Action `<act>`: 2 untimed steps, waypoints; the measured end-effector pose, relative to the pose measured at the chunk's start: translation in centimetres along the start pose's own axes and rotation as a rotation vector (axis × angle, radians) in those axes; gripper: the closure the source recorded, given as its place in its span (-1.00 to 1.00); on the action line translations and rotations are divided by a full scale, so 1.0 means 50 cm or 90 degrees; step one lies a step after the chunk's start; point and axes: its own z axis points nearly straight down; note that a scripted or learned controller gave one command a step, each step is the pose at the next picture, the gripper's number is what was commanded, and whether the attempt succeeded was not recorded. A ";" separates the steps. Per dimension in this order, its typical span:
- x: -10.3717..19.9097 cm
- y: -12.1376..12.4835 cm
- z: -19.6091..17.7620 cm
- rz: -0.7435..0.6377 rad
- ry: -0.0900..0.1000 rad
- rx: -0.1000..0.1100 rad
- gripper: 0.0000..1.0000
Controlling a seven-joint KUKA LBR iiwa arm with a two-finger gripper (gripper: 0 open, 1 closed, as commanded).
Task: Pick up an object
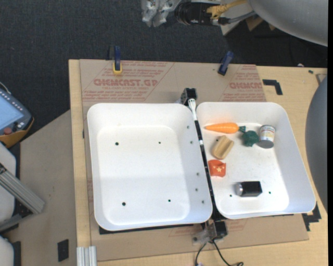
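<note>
- We saw the gripper at the frame's twelve o'clock edge, above the dark floor and well apart from both bins; whether it was wide or narrow we could not tell.
- The right bin held all five objects — none was between any fingers.
- A toy carrot lay at that bin's eleven o'clock, its green top pointing toward three o'clock.
- A small tin can sat just beside the green top, at one o'clock.
- A tan block lay just below the carrot.
- An orange cube sat at nine o'clock, near the divider.
- A black box rested at six o'clock.
- The left bin lay beside it on the cardboard sheet.
</note>
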 end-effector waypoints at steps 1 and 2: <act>0.000 0.000 0.001 0.000 0.000 0.001 -1.00; 0.002 0.000 -0.021 -0.001 0.000 -0.003 1.00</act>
